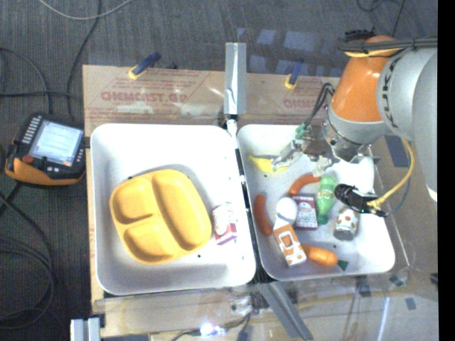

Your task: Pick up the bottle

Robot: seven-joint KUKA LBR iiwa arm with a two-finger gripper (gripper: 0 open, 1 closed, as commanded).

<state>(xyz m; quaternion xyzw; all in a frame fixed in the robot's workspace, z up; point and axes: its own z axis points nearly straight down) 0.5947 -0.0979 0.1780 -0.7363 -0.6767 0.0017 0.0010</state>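
Observation:
The green bottle (pixel 325 195) lies in the right bin (pixel 380 261), near its middle, between a red-orange sausage (pixel 304 183) and a small can (pixel 345 224). My gripper (pixel 301 162) hangs over the back part of that bin, a little up and left of the bottle. Its fingers are spread open with nothing between them. One finger (pixel 284 158) points toward a banana (pixel 260 164). The bottle's cap end points toward the gripper.
The right bin also holds a brown sausage (pixel 263 214), a white ball (pixel 286 208), a purple box (pixel 306 213), an orange-white carton (pixel 289 244) and a carrot (pixel 324 256). In the left bin (pixel 106 261) sit a yellow divided plate (pixel 160 215) and a small red-white carton (pixel 225 224).

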